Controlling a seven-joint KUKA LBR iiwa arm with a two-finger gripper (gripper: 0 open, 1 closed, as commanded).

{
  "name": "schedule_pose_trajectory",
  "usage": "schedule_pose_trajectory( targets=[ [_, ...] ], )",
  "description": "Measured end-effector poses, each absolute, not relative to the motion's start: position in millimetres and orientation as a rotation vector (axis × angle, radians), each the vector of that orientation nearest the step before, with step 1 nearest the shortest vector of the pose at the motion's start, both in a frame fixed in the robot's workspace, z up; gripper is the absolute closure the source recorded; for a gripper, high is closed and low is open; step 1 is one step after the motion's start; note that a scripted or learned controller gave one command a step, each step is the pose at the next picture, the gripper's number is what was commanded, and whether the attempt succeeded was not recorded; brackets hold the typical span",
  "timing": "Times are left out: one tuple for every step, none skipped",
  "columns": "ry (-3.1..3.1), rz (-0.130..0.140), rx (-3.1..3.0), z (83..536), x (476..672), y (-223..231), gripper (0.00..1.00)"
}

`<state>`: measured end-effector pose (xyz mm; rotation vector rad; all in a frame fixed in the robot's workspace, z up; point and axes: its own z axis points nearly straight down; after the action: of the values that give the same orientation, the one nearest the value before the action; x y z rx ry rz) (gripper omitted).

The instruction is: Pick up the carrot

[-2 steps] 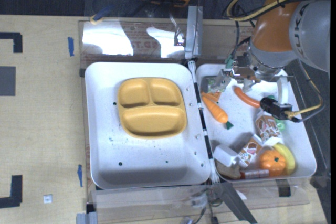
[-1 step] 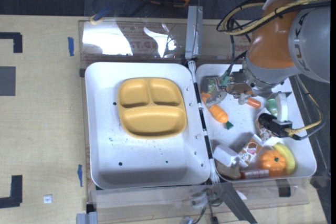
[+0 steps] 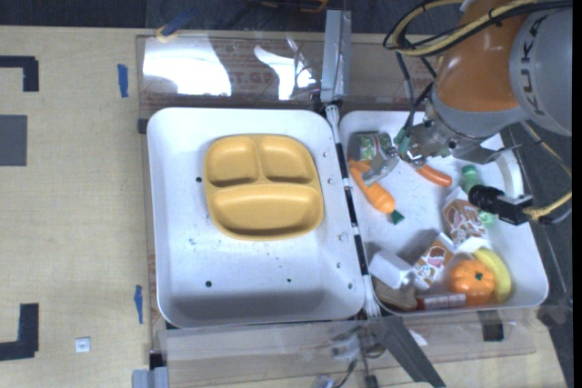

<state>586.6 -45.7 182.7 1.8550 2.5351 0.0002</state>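
Observation:
The carrot (image 3: 375, 192) is orange with a small green tip at its lower right end. It lies slanted in the right bin (image 3: 532, 263), close to that bin's left wall. My gripper (image 3: 393, 157) hangs just above and to the right of the carrot's upper end, below the orange wrist band (image 3: 477, 59). Nothing visibly sits in the gripper, and the carrot rests on the bin floor.
A second small orange piece (image 3: 435, 176) lies right of the gripper, a green packet (image 3: 366, 144) just left of it. Toy foods crowd the bin's lower right: a wrapped snack (image 3: 464, 223), an orange fruit (image 3: 471, 279), a banana (image 3: 496, 272), a white box (image 3: 391, 268). A yellow divided plate (image 3: 264, 184) sits in the left bin (image 3: 182, 277).

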Motion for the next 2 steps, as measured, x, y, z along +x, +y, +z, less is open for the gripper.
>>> schedule_pose_trajectory(
  targets=[
    [2.745, -0.001, 1.534, 183, 570.9, -85, 0.00],
    [2.587, -0.002, 1.790, 182, 524.6, -67, 0.00]
  ],
)
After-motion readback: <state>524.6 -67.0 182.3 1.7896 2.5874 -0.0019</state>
